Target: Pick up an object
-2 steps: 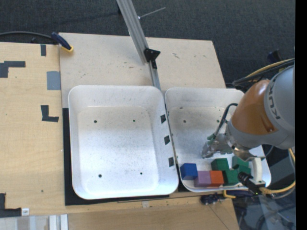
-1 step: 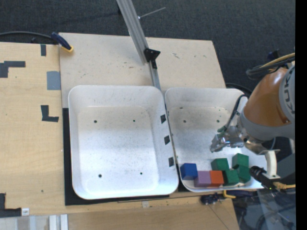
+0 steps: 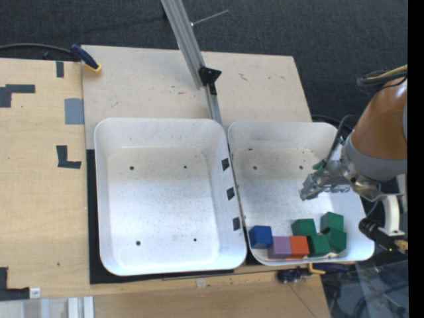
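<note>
The blocks lie in the right bin, grouped along its near rim. From left to right: a blue block, a purple block and an orange block touching side by side, then a cluster of green blocks, some stacked or leaning on one another. All appear to be small, hard-edged cubes of matte finish. The rest of the right bin floor is bare white, finely speckled with dark marks.

The claw hangs over the right bin, above and beyond the green blocks, apart from them. Nothing is visible between its fingers; whether they are spread or closed cannot be determined, as the view is too coarse at that point. The arm, with its orange band, enters from the right.

The left bin adjoins the right bin rim to rim. It is shallow, white, with rounded corners and a speckled floor.

Both bins rest on the table, a pale wooden board with scuffs. A light wood panel carrying grey and dark tape marks lies to the left. A grey metal rail runs diagonally at the far side. Dark carpet lies beyond.
</note>
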`<action>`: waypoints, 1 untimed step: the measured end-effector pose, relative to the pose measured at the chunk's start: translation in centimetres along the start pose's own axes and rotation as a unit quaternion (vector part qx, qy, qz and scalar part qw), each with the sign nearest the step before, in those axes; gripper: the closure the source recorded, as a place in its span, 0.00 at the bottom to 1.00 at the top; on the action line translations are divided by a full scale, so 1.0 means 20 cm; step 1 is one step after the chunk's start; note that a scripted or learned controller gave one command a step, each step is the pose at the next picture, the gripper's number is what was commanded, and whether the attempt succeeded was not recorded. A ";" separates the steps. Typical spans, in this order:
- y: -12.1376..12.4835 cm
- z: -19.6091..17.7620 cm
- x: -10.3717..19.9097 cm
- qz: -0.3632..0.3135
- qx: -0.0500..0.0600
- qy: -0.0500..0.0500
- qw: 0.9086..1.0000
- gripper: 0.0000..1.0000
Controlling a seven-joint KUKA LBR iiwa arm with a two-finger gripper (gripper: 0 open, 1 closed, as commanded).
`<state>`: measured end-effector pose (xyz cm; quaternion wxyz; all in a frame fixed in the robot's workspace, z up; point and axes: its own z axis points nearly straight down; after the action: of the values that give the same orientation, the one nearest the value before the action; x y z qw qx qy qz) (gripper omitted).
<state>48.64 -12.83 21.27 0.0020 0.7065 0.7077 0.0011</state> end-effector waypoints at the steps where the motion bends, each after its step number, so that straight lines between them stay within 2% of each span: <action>1: 0.08 0.03 0.28 -0.003 0.003 0.002 1.000 1.00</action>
<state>50.17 -7.27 20.63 -0.0015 0.7046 0.7096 0.0001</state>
